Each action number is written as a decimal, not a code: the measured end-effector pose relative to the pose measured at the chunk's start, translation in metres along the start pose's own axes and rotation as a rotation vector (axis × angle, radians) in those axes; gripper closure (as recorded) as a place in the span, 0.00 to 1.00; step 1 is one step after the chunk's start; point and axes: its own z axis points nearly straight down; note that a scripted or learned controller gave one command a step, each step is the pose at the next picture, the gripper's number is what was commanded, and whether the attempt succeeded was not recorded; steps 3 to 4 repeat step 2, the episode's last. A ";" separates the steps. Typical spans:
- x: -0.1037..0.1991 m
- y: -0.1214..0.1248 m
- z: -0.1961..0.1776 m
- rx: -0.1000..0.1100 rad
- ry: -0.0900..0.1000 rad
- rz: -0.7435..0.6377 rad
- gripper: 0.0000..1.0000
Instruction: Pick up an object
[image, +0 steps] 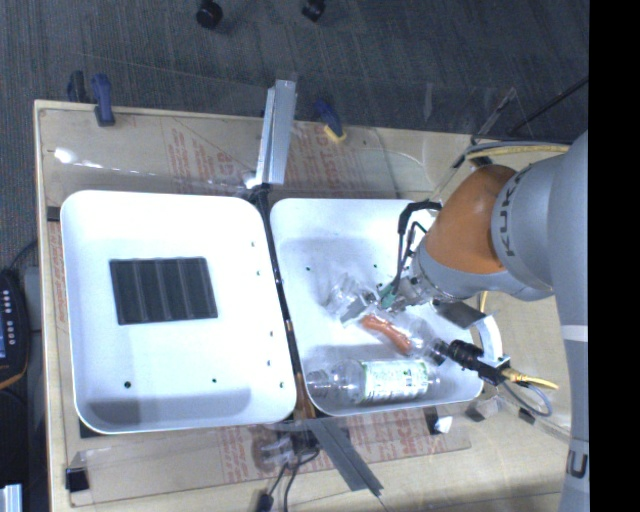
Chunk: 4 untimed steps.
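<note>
Gripper (392, 296) low in right bin (300, 240), jaws' state cannot be told, beside orange object (390, 333), clear bottle (380, 382) near front wall

Bright, even overhead light blows the 2 white bins (160, 215) nearly featureless, with soft grey shadows along their near walls, while the whole frame stays slightly soft and grainy.

Bottle (372, 382) in right bin (310, 230)

clear bottle (375, 383), on its side | orange item (389, 333) | crumpled clear wrapper (347, 297) | right bin (310, 240)
</note>
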 end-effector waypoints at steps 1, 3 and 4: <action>0.000 0.002 -0.010 -0.001 0.000 -0.005 1.00; 0.048 0.067 -0.121 0.022 0.006 0.133 1.00; 0.048 0.067 -0.121 0.022 0.006 0.133 1.00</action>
